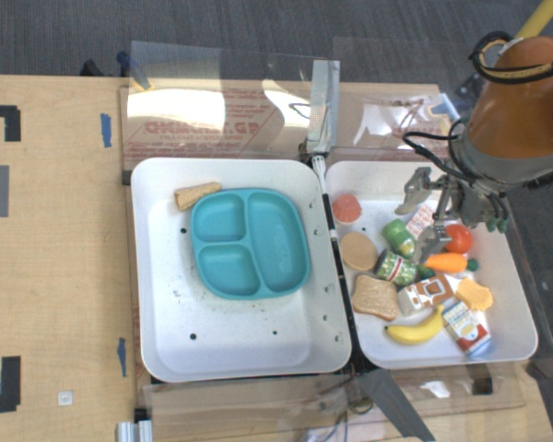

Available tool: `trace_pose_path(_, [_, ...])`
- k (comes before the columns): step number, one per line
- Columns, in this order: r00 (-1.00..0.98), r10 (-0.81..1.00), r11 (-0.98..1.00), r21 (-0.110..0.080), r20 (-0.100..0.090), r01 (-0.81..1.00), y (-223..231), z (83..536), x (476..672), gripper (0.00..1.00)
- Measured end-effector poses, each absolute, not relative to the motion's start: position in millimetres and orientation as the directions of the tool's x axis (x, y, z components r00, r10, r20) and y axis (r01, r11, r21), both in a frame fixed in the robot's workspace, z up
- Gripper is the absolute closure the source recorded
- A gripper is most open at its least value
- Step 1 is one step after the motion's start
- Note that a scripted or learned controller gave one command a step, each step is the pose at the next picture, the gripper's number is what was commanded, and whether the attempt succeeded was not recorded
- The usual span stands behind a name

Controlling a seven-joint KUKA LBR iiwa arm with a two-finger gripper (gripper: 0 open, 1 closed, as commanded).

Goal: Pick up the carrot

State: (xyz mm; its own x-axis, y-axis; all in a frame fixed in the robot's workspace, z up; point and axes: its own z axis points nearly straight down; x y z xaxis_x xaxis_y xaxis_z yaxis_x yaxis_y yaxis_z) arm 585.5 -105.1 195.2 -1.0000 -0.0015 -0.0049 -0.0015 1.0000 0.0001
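Carrot: an orange piece with a dark green tip at its right end, lying roughly level in the right half of the right bin, well inside the far and near walls and not far from the right wall. It is hemmed in on most sides. A red tomato sits just behind it, a small carton with a brown and white label just in front, a yellow-orange wedge to the front right, and a green can to its left.

Gripper: the metal fingers hang over the far right part of the same bin, just behind and slightly left of the carrot, under the orange band of the arm. Whether the jaws are spread or closed cannot be told, since the fingers merge with the clutter below them; nothing is seen gripped between them.

Other contents of the right bin: a red disc near the dividing wall, a tan round, a slice of toast, a banana along the front, and a red-capped carton at the front right. Bare floor remains mainly in the far left corner and along the front edge.

Left bin: a teal divided plate sits centrally, with a piece of bread just beyond its far left rim. Wide bare margins lie along the left wall and the front wall.
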Motion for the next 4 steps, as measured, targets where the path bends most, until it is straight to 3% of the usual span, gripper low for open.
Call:
trace_pose_path(1, [-0.998, 0.053, 0.999, -0.003, -0.025, 0.053, -145, 119, 558.6, 0.0])
trace_pose_path(3, [-0.994, 0.104, 0.995, 0.006, -0.039, 0.104, -159, 107, 553.0, 0.0])
trace_pose_path(4, [-0.982, 0.178, 0.984, -0.009, -0.059, 0.179, -151, 109, 542.5, 0.0])
